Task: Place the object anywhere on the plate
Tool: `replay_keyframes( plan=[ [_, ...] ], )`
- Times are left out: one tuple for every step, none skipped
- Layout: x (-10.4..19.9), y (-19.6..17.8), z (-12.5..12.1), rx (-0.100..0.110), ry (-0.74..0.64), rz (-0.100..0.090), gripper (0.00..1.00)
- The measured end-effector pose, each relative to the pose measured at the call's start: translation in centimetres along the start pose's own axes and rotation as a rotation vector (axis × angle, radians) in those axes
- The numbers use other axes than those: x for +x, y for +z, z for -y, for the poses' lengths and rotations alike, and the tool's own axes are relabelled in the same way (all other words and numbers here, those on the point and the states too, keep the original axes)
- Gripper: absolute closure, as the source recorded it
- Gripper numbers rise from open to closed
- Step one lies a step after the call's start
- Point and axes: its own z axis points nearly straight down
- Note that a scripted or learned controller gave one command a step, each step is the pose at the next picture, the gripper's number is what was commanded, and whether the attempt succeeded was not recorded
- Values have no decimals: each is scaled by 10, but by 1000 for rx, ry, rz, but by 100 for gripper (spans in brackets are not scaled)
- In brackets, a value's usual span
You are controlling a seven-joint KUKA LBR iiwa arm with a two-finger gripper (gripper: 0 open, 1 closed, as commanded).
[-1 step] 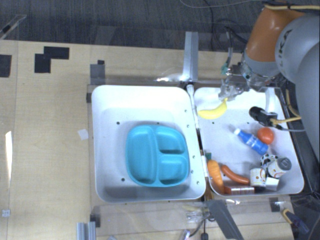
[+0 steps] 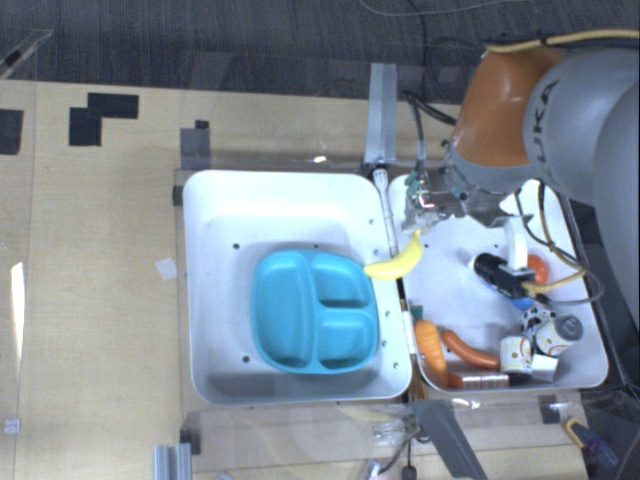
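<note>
Jaws can't be read; gripper hovers above banana.
Banana straddles the wall at the plate's two o'clock — could slip back.

Bright, even overhead light; soft shadows; slight blur.

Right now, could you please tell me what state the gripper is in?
Gripper: shut on the banana, held above the wall between the bins.
</note>
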Motion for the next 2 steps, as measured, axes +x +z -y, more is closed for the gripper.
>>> replay_keyframes(
  plan=[
    [89,1,-27,-2,-266,0,100],
    [89,1,-27,-2,-265,0,0]
  ],
)
